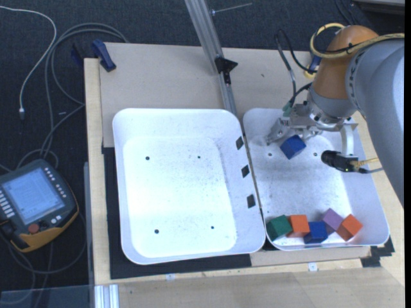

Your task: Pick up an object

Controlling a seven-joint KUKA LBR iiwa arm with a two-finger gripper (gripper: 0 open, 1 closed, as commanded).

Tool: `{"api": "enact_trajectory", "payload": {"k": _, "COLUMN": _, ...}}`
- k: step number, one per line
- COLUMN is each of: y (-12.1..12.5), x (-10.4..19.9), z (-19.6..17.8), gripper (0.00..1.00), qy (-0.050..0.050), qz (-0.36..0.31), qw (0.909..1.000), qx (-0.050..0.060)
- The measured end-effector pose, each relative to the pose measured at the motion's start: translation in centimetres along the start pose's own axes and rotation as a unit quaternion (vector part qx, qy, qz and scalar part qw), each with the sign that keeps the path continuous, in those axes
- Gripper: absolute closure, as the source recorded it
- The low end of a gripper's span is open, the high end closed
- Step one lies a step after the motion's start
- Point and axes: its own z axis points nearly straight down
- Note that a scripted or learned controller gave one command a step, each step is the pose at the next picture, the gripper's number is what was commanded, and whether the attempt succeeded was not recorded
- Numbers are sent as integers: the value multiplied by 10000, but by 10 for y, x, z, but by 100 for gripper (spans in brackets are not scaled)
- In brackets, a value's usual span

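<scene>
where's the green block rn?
Green block sits at the right bin's near-left corner, touching the orange block on its right.

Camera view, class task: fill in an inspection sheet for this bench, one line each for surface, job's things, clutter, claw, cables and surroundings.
Surface: wooden bench bearing left bin and right bin.
Job's things: blue cube at the claw; green, orange, blue, purple and orange blocks along the right bin's near edge.
Clutter: blue clamp at the bench's far left corner.
Claw: claw at the blue cube; grip unclear.
Cables: cables on the floor, left.
Surroundings: pendant on dark carpet; metal rail.
</scene>
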Motion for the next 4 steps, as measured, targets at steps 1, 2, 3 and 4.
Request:
{"api": "enact_trajectory", "payload": {"k": 1, "y": -20, "x": 22, "z": -2, "gripper": 0, "qy": -5, "qz": 18, "qw": 10000, "qx": 2}}
{"api": "enact_trajectory", "payload": {"k": 2, "y": -19, "x": 21, "z": -13, "gripper": 100, "qy": -10, "qz": 16, "qw": 10000, "qx": -13}}
{"api": "enact_trajectory", "payload": {"k": 3, "y": -11, "x": 88, "z": -107, "gripper": 100, "qy": -1, "qz": -7, "qw": 10000, "qx": -65}}
{"api": "enact_trajectory", "payload": {"k": 4, "y": -2, "x": 156, "z": -101, "gripper": 100, "qy": 4, "qz": -11, "qw": 10000, "qx": -28}}
